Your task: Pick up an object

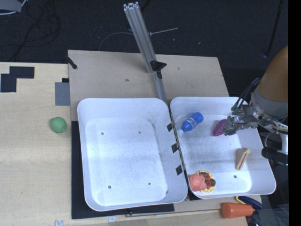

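Starting nearest the camera, an orange tool (pixel 237 209) lies on the bench just outside the right bin (pixel 263 185) at its six o'clock edge. Inside, a red-and-yellow toy (pixel 202 181) sits at seven o'clock and a tan wedge (pixel 241 158) at four. Farther back, the gripper (pixel 232 125) hovers at roughly two o'clock in that bin, with a purple object (pixel 220 127) touching or just beside it toward nine o'clock; I cannot tell whether it is clamped or loose. A blue bottle (pixel 190 122) lies beyond, toward ten, its long axis slanting from eight to two. The purple piece looks like the likeliest target, lying just to the gripper's nine.
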You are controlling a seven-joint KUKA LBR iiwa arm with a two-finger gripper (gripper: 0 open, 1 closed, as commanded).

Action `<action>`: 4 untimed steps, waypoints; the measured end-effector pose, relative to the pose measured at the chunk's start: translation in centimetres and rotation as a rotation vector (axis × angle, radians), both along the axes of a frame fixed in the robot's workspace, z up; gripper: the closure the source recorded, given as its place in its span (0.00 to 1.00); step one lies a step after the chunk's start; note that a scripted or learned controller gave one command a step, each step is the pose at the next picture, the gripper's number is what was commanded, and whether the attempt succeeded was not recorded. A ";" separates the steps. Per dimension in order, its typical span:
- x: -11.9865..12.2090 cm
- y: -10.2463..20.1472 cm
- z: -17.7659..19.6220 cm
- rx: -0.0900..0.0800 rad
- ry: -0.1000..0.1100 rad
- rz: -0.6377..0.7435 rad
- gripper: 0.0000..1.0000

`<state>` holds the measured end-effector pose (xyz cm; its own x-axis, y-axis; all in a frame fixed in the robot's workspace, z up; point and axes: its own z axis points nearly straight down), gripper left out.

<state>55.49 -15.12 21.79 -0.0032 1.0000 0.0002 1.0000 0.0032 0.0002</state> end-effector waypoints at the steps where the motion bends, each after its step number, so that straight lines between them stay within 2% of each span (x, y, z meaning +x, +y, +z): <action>1: 0.4 5.6 -0.1 0.001 0.000 0.001 1.00; 2: 2.0 10.2 -0.8 0.001 0.001 0.000 1.00; 4: 3.7 19.9 -1.0 0.001 0.001 0.000 1.00</action>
<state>59.18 4.80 20.78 -0.0030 1.0000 0.0007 1.0000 0.0030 -0.0004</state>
